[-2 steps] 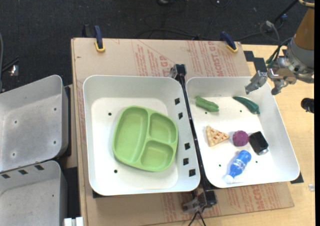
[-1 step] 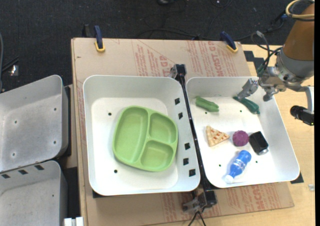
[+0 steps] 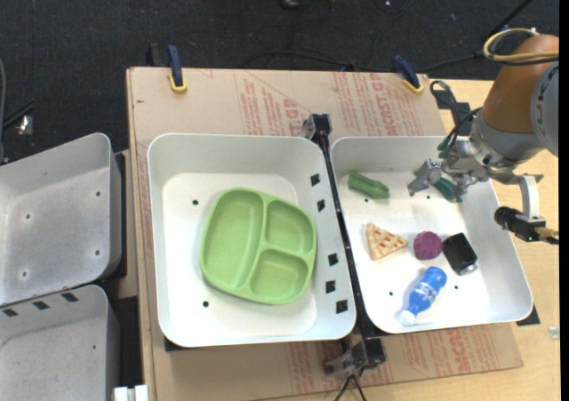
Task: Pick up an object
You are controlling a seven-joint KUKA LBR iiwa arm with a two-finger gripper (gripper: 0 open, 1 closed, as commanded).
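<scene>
Tool (image 3: 442, 179) hangs over the right bin's (image 3: 510, 228) far side, grip state unreadable from here, with green pickle (image 3: 368, 185), pizza slice (image 3: 385, 242), purple ball (image 3: 428, 245), black block (image 3: 460, 252), blue bottle (image 3: 422, 293) lying in that bin.

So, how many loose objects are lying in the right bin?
5. A green pickle lies near the top left, a waffle piece at the middle, a purple ball and a black block to its right, and a blue bottle below. The claw may hide more.

Open floor between pickle (image 3: 367, 185) and waffle (image 3: 385, 242)
</scene>
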